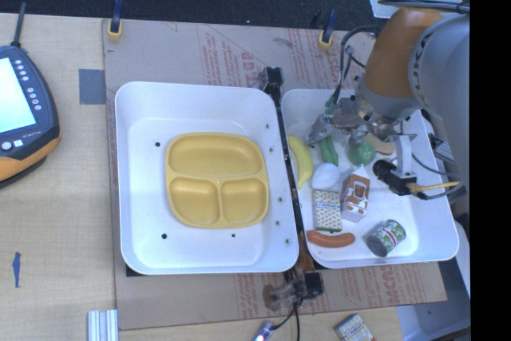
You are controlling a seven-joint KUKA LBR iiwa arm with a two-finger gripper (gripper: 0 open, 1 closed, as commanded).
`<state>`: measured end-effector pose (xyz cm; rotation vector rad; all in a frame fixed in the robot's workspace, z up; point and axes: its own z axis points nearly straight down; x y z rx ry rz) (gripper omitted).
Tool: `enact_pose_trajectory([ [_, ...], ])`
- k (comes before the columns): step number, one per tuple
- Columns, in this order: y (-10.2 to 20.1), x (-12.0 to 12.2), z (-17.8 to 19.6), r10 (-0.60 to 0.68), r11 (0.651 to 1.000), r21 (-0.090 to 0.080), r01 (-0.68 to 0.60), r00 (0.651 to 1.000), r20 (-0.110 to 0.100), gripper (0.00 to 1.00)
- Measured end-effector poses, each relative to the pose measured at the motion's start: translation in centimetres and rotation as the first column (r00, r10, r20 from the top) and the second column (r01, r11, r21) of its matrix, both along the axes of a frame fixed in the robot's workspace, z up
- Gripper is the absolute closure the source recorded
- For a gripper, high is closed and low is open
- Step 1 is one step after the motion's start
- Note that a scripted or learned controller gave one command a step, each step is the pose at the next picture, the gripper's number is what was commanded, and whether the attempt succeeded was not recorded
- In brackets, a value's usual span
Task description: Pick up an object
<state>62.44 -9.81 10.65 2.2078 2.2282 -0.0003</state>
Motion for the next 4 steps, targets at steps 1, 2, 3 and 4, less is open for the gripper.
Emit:
enact_pose_trajectory([
  [1,-0.1,0.0,1.0,0.001,1.0,-0.001,-0.001,1.0,0.0,1.0],
  [2,-0.1,0.0,1.0,0.002,1.0,-0.002,-0.002,1.0,-0.001,0.0],
  [3,0.5,1.5,-1.5,-0.003,1.0,0.0,0.003,1.0,-0.005,0.0],
  [4,-3.7,0.1,-1.5,-0.006,1.0,0.004,0.006,1.0,-0.01,0.0],
])
